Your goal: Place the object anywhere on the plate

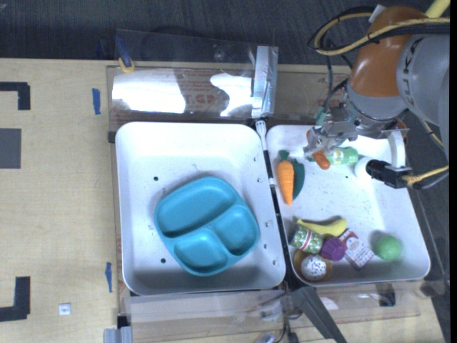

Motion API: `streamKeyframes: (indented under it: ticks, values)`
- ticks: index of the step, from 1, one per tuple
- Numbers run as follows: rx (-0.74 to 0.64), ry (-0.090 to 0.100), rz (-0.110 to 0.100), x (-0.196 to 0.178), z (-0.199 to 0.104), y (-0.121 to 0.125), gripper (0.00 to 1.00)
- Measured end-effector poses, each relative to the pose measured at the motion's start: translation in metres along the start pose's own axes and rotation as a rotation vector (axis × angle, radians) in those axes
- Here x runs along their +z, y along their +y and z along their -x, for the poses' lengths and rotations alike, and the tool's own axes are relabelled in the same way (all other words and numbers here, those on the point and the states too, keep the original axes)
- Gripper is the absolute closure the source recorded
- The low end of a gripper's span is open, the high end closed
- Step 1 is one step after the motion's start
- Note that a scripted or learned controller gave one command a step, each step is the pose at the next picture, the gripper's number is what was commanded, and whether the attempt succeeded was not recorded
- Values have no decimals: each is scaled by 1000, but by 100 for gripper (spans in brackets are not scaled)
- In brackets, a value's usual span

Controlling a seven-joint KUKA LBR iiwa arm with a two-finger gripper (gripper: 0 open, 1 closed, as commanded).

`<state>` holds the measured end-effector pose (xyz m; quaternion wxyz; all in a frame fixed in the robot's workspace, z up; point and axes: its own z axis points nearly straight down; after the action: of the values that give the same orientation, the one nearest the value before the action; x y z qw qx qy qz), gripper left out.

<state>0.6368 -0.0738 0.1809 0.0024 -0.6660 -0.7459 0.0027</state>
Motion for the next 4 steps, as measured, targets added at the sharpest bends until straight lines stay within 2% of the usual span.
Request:
streamKeyframes:
  ticks: [1, 2, 3, 4]
  values:
    - [-216, 2, 1, 92, 51, 9, 100]
    - [-447, 0, 5, -1, -42, -7, 100]
    - [-904, 2, 2, -22, -70, -68, 100]
    - [-1045, 2, 0, 0, -138, -69, 100]
